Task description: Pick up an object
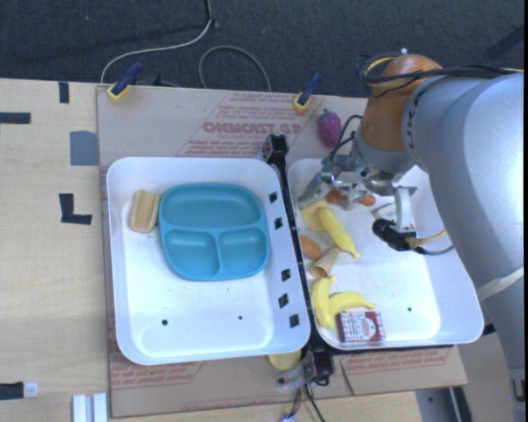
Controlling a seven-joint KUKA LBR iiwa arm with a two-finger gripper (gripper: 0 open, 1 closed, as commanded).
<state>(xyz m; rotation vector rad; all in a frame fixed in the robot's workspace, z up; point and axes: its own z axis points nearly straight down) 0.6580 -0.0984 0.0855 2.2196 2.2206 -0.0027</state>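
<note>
Nearest cam: red-and-white packet (360,326) at front edge of right bin (440,310), touching a small yellow banana-shaped pc (348,302); second yellow pc (320,294) just beside it, by the divider. Further back in the same bin: orange cone-like bit (324,258), long yellow banana (333,229), small orange/red bits (339,198) right under the wrist. Purple item (329,127) sits outside the bin on the cardboard surface (238,130). Left bin (132,315) has blue divided tray (215,230) and tan block (143,210) just beside it.

Hand (339,183) is low over back-left corner of right bin, near the orange bits and top end of long banana. Fingers look parted, nothing seen between them, so no grasp yet, my read.

Risks: target cluster is tight; fingers could land on two items at once or nudge banana off. Close to bin wall/divider, so finger may strike rim. Rounded pcs prob slip on closing.
</note>
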